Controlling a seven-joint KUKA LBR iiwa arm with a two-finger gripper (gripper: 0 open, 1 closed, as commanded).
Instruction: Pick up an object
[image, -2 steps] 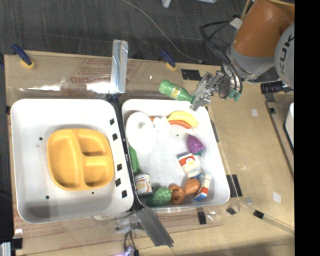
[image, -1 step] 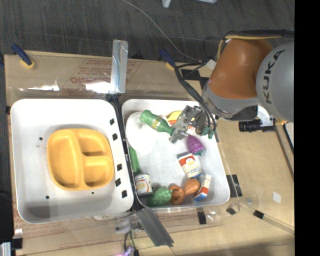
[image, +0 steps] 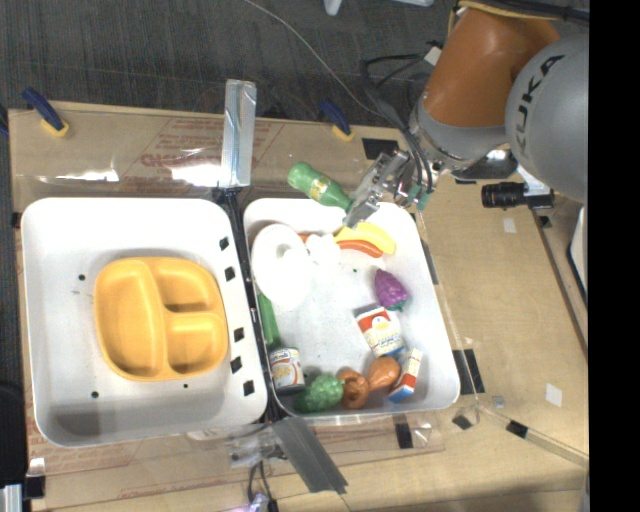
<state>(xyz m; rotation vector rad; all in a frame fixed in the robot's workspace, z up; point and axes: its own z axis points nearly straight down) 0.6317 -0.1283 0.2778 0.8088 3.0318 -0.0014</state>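
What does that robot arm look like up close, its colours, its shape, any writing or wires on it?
The arm is built of rounded, bulging segments: smooth grey metal with a broad orange band above the wrist. Black KUKA lettering runs along the grey shell. The wrist narrows to a darker grey collar, and from it hangs a small two-finger gripper of slim silvery metal parts, with thin wires, some greenish, bunched around its base.
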